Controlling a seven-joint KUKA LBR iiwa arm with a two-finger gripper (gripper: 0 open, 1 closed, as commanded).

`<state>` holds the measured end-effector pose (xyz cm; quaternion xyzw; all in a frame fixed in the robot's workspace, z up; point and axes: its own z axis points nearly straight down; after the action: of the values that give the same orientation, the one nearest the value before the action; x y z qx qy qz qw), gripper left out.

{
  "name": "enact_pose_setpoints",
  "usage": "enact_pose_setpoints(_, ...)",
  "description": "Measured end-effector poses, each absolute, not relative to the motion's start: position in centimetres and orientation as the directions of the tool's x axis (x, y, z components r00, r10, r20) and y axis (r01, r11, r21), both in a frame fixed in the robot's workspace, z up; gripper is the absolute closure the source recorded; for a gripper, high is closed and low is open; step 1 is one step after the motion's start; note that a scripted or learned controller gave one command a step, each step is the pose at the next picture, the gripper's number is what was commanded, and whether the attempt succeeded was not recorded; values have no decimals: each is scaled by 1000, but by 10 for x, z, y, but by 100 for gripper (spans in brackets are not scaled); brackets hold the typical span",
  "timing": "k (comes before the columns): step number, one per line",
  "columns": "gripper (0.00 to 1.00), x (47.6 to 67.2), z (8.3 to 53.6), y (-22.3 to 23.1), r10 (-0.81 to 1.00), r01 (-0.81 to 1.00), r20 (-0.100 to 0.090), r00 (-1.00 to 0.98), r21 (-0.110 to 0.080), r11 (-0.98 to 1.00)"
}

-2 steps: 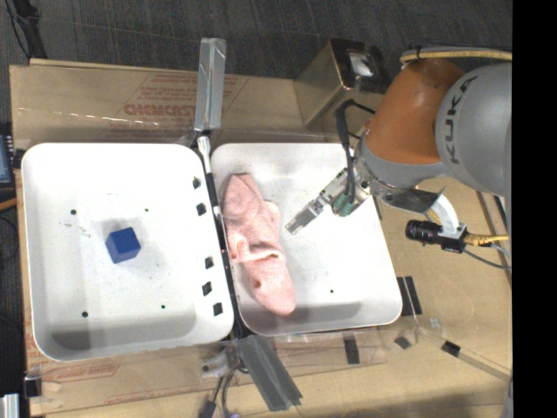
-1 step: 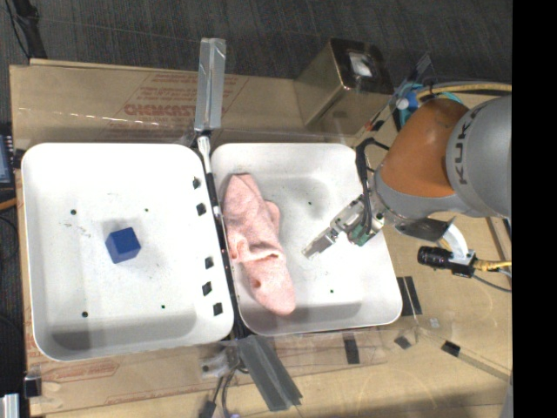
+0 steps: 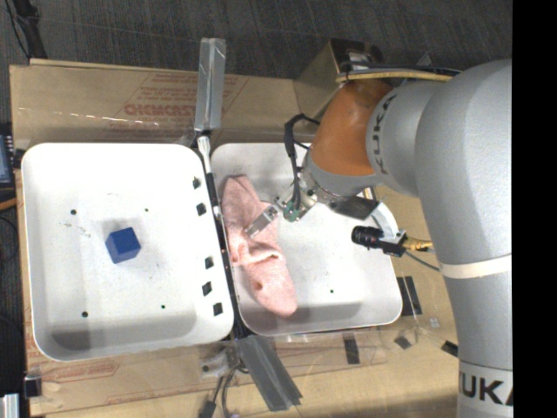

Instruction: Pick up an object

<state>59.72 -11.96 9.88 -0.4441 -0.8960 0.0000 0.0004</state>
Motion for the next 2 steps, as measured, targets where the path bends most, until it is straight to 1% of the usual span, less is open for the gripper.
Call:
enact_pose_setpoints(1, 0, 627, 93, -96, 857, 857, -1, -516, 1, 516)
enact_pose_setpoints(2, 0, 576, 92, -109, 887, 887, 1, -462, -2, 462)
